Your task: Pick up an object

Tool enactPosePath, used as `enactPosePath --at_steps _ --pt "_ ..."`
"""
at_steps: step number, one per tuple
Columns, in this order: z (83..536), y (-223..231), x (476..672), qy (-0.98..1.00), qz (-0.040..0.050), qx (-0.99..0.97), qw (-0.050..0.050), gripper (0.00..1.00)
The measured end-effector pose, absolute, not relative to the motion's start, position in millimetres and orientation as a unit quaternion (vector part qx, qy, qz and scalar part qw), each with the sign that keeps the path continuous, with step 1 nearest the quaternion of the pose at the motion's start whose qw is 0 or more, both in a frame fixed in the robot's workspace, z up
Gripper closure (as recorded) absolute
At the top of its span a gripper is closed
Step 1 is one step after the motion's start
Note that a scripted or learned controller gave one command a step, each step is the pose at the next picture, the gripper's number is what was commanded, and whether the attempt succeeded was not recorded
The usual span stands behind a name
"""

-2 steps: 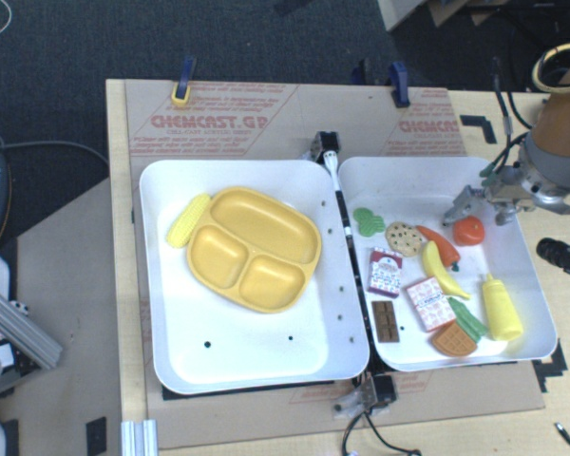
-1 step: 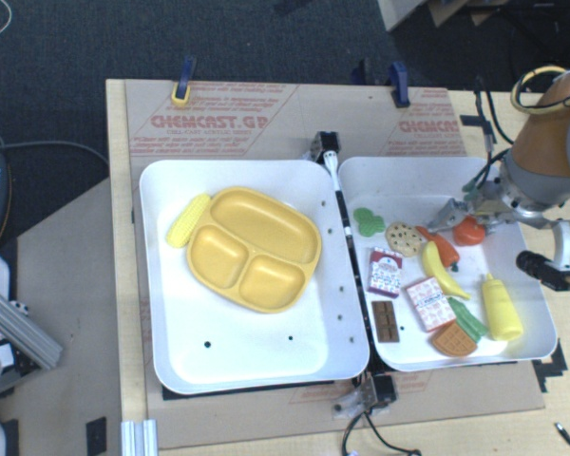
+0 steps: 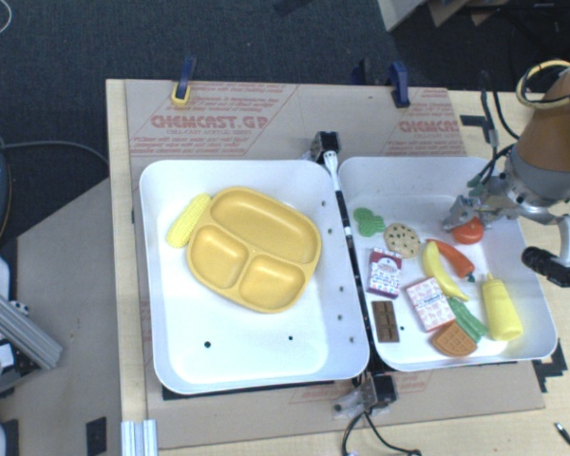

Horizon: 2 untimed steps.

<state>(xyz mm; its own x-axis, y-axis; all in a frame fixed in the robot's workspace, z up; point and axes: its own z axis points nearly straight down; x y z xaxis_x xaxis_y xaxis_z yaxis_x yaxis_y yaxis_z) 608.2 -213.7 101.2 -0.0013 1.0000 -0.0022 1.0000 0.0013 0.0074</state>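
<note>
My gripper (image 3: 471,213) is low in the right bin (image 3: 537,345), near its far right side. A small red tomato (image 3: 469,233) lies right under and in front of it, touching or nearly touching the gripper. Whether the tomato sits in the gripper's grasp is hidden by the wrist. Close by lie an orange carrot (image 3: 454,257), a yellow banana (image 3: 444,274) and a yellow mustard bottle (image 3: 501,309).
The right bin also holds a green leafy piece (image 3: 368,221), a cookie (image 3: 401,239), a red-and-white carton (image 3: 385,274), a chocolate bar (image 3: 385,320), a pink box (image 3: 427,303), a cucumber (image 3: 468,319) and a waffle (image 3: 454,340). The left bin (image 3: 171,350) holds a yellow divided tray (image 3: 255,248) and corn (image 3: 188,219).
</note>
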Motion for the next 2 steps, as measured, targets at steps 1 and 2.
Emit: enactPosePath --at_steps 1,2 --pt "165.5 -216.5 613.4 0.707 0.0016 0.707 0.004 1.0" --pt "219.8 -217.1 614.7 0.707 0.0014 0.707 0.004 1.0"
